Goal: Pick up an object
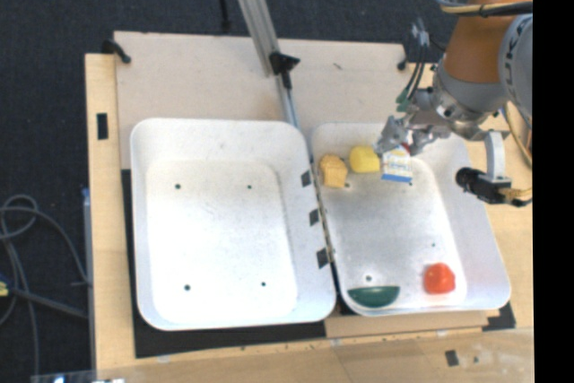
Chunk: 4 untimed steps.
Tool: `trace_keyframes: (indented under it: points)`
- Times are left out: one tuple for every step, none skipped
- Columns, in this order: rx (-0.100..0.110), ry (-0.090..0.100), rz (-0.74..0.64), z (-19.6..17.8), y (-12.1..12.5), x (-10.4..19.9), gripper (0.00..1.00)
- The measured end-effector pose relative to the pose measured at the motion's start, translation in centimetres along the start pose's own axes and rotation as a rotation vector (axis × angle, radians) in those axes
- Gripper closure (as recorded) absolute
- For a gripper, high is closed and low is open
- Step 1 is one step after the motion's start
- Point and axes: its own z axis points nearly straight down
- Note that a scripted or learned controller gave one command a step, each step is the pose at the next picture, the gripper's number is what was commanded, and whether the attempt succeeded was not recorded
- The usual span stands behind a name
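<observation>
The gripper [401,148] hangs over the right bin [466,229], its fingers closed on a small white-and-blue box [396,167] beside a yellow ball [363,160].

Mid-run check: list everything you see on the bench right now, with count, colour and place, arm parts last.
left bin: 1, white, left half of bench
right bin: 1, white, right half of bench
yellow ball: 1, yellow, far end of right bin
tan block: 1, yellow-tan, right bin's far left corner, beside the ball
white and blue item: 1, white with blue, far end of right bin, right at the gripper
red object: 1, red-orange, near right of right bin
green object: 1, dark green, near edge of right bin
metal post: 1, silver, behind the bins
arm: 1, grey and orange, from the right
gripper: 1, over right bin's far end
</observation>
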Motion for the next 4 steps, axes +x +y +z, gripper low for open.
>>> trace_keyframes:
  points:
    - [0.000,0.000,-0.013,-5.5,0.2,-0.1,1.00]
    - [0.007,0.002,-0.014,-5.0,-1.5,5.7,1.00]
    - [0.007,0.002,-0.014,-4.8,-3.6,11.4,1.00]
    - [0.008,0.002,-0.014,-3.0,-5.5,16.2,1.00]
